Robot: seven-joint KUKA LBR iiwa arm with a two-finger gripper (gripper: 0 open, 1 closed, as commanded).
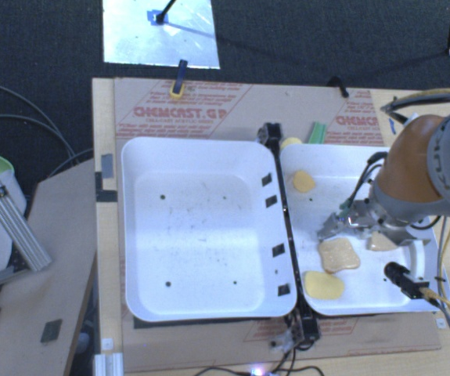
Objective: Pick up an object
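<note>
Approach step, by the look of it. Hand (342, 224) sits in the right bin (342, 163), just far of the tan toast-like piece (339, 254). Open or closed: cannot tell. Nothing seen held. Next move likely needs centring over the piece, then descent.

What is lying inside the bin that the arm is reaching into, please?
A small yellow round piece, a tan toast-like slice and a yellow oval. A pale piece shows partly; the arm covers the rest there.
</note>
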